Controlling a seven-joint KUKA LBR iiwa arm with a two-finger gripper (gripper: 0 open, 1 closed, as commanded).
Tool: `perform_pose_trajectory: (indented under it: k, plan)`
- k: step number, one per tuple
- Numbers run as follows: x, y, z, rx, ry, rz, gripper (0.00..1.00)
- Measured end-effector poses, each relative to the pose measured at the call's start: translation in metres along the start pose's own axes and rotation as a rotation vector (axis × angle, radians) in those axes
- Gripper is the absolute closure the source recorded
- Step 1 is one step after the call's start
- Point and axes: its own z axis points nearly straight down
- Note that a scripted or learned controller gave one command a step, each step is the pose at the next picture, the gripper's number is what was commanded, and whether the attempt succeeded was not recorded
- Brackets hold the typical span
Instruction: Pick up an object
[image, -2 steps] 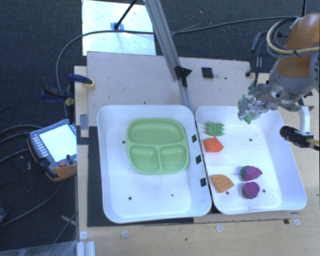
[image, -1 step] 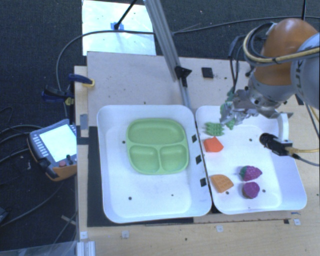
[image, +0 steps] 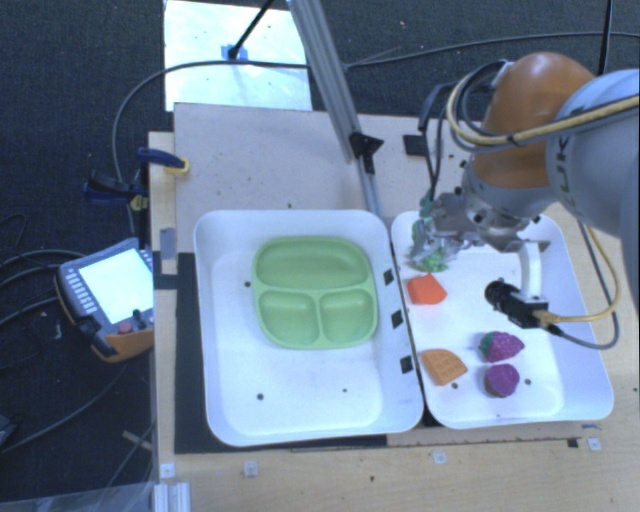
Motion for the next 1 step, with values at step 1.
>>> perform_pose_trajectory:
  k: [1]
  plan:
    - [0.0561,-0.0237,-0.0023,0.001,0.001,-0.002,1.00]
